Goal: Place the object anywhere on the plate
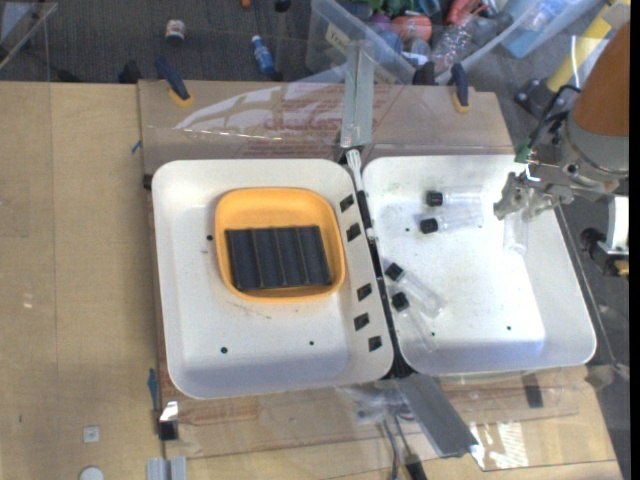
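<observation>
The plate (pixel 280 240), orange with rounded corners and a raised rim, sits in the left bin (pixel 190 348), and a black ribbed block (pixel 279 256) already lies across its middle. The objects still to be picked are taken to be the clear plastic vials with black caps in the right bin (pixel 520 318): one vial (pixel 452 202) lies near the bin's upper middle, a second vial (pixel 415 296) lies close to the divider (pixel 372 268) between the bins, and a small black cap (pixel 428 226) rests between them.

The gripper (pixel 522 200) is seen at the right bin's upper right edge, well apart from the plate. Something pale and see-through appears to hang below it, but it cannot be told whether this is a held vial or glare, nor whether the claw is released or clenched.

Several failures are judged possible. The vials are smooth, round and nearly transparent, so a grasp can slip or a vial can roll away when touched. The one beside the divider leaves little room for a finger on that side. Over the plate, the ribbed block takes up most of the flat area, so a dropped vial may roll off it, cross the low rim, and end up on the glossy bin floor.
</observation>
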`<state>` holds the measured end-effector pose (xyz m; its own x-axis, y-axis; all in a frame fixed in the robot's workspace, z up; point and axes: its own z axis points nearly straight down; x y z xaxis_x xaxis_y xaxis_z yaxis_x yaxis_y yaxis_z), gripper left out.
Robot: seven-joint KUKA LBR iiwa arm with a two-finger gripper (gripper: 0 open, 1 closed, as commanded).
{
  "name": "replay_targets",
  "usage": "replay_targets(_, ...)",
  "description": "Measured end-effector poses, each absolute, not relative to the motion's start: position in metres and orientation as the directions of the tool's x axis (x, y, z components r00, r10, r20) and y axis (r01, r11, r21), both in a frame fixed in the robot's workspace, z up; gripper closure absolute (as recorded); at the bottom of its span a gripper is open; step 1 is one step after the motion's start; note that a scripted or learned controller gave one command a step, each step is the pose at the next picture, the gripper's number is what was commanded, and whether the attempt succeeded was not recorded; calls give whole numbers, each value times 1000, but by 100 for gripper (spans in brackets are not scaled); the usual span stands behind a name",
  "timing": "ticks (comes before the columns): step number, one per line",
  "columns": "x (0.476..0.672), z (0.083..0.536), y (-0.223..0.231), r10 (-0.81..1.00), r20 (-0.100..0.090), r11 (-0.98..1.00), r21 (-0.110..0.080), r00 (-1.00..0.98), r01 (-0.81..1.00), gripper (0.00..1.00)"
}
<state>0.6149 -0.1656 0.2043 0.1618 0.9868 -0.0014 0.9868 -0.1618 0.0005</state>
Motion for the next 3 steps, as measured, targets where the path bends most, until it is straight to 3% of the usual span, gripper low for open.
replay_targets(1,668,203,-175,1000,-2,-7,5,7,1000,100)
replay_targets(2,668,236,-152,984,-4,178,7,-178,984,100)
replay_targets(3,667,308,-157,984,-3,176,5,-176,984,100)
